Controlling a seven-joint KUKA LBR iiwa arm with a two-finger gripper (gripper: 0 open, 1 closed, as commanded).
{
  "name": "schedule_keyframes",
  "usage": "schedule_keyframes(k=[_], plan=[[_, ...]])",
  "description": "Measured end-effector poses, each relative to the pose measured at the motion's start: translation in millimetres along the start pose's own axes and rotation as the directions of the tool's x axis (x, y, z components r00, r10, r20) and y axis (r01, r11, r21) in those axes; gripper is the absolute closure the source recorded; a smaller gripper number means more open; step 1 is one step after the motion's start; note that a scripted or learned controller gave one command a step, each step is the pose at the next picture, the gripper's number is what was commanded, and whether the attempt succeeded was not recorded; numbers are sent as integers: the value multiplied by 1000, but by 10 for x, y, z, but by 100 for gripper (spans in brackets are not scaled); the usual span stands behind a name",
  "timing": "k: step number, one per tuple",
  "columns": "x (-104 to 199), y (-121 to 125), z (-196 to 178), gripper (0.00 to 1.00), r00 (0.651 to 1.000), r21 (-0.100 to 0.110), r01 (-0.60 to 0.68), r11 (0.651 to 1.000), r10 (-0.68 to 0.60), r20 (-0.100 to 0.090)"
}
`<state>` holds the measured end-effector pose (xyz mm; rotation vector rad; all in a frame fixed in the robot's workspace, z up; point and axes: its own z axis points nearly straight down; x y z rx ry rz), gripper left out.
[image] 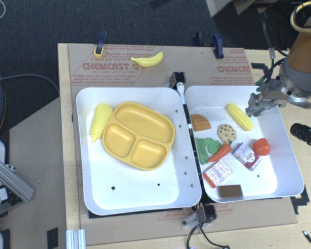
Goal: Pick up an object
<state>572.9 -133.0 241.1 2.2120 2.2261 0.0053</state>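
My gripper (pixel 255 108) hangs over the far right part of the right bin (pixel 285 154), just right of a yellow corn cob (pixel 239 116). Nothing shows between its fingers. Lower in that bin lie a cookie (pixel 227 133), a brown bread slice (pixel 199 122), green vegetable (pixel 206 147), an orange carrot (pixel 220 152), a red tomato (pixel 261 147), a red-and-white packet (pixel 245 156), another packet (pixel 218 172) and a brown block (pixel 230 191).
The left bin (pixel 93 191) holds a yellow divided plate (pixel 137 135) and a yellow mustard bottle (pixel 99 121). A toy banana (pixel 147 60) lies on the cardboard behind the bins. A black divider (pixel 186 123) separates the bins. Clamps sit at the back edge.
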Motion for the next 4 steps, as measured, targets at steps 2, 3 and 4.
schedule_keyframes(k=[2,3,4], plan=[[618,495,96,100,1000,1,-3,1000,3,1],[634,461,229,100,1000,7,-5,1000,5,0],[531,493,71,100,1000,1,-7,1000,7,2]])
